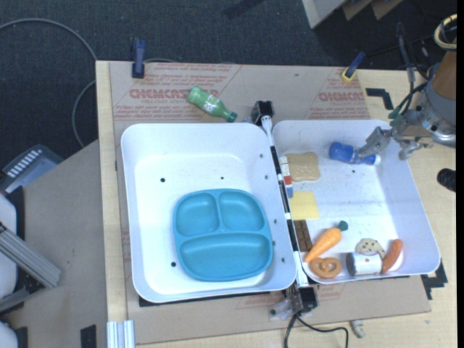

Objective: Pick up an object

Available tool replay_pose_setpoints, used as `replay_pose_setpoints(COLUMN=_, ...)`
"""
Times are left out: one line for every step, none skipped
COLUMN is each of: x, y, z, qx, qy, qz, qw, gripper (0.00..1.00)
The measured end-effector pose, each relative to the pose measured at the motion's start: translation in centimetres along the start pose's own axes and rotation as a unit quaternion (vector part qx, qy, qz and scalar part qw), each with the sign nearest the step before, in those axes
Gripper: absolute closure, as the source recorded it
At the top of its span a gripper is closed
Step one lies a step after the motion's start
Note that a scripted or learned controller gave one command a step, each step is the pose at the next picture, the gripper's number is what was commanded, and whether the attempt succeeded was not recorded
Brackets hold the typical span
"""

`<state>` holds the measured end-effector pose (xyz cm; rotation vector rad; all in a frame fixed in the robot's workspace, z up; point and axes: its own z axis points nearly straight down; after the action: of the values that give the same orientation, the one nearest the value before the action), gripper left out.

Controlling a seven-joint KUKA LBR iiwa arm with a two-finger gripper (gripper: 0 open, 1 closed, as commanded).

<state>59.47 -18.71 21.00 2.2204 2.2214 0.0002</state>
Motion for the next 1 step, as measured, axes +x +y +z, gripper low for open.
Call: replay_pose_setpoints(x=2.57, y=7.18, z=6.03, qx=0.000, qy=0.000, qz=-0.001, qw=1.0000, gripper=0.00)
